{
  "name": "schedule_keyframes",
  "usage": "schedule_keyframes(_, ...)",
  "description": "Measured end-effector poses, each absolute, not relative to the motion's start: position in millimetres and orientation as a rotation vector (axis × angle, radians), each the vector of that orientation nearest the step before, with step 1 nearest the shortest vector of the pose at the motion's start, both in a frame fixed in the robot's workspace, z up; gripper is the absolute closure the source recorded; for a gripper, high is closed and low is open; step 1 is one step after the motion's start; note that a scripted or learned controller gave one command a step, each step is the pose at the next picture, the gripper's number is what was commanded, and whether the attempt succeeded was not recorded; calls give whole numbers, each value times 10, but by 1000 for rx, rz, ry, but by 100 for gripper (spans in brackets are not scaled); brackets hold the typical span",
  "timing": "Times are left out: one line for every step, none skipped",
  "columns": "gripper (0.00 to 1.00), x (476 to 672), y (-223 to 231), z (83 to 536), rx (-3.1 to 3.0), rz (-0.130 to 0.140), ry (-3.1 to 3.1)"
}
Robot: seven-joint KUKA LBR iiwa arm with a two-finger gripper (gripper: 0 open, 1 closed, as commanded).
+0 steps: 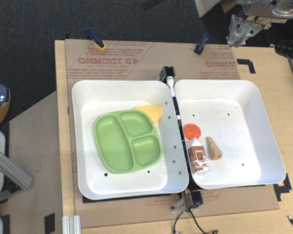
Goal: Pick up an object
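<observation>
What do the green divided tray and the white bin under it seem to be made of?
Green tray: probably moulded plastic, semi-matte; it has one even colour, rounded compartment walls and soft highlights. Left bin: probably thin formed plastic, smooth and slightly glossy, with rounded corners and a curved rim. Neither can be confirmed by look alone.

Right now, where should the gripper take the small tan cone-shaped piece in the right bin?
Grip the tan cone-shaped piece across its wider lower end, from straight above. It lies flat, apart from the brown packet, with bare floor on its right.
</observation>
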State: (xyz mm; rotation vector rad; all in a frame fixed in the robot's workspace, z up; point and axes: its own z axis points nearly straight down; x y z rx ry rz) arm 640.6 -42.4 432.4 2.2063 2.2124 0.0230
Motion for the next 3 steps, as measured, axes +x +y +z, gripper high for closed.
schedule_keyframes(100,5840,-392,5439,2211,16,2216)
schedule_keyframes(100,5434,-1051,5361,2229,-2,2214)
schedule_keyframes(100,5119,-1700,5359,2229,-3,2212)
